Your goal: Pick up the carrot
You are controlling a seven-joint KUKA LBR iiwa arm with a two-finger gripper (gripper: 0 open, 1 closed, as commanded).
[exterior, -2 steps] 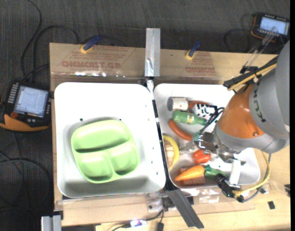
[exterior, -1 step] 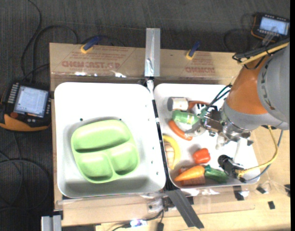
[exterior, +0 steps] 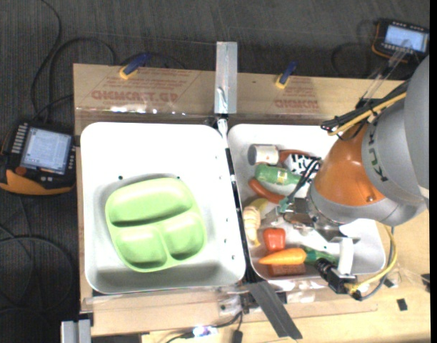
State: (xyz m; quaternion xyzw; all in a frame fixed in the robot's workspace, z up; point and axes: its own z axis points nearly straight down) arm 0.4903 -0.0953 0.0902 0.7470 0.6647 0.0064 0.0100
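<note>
Carrot in rt bin, red pepper touching, arm overhead.

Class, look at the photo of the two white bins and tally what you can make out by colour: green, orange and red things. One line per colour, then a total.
Green: 2, the divided tray and the bottle.
Orange: 1, the carrot.
Red: 1, the small red item.
Total: 4. Other items are partly hidden under the arm.

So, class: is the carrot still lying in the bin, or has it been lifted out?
In the bin. The carrot lies flat in the right bin near its front edge, below the red pepper.
</note>
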